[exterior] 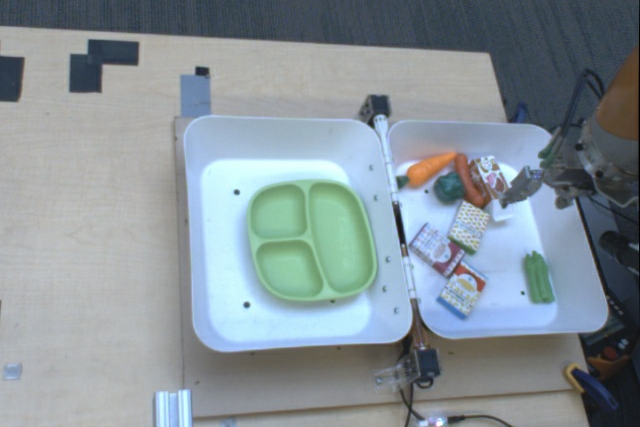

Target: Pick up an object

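Note:
The right bin (570, 315) holds several small items. An orange carrot (432, 165) lies at its back left, beside a dark green piece (449, 184) and a red sausage-like piece (470, 178). A small printed carton (488, 173) lies just right of those. More cartons sit lower: one pale (468, 227), one red and white (437, 248), one with a yellow face (462, 291). Near the front right lies a green cucumber-like piece (538, 276). My gripper (520, 187) hangs low over the bin's right half, right next to the printed carton. I see nothing held in it.
The left bin (215, 215) holds a light green divided plate (310, 240). A raised divider (395, 215) runs between the two bins. The arm's grey body (605, 160) overhangs the right bin's right rim. Cables and clips sit at the bench's front edge.

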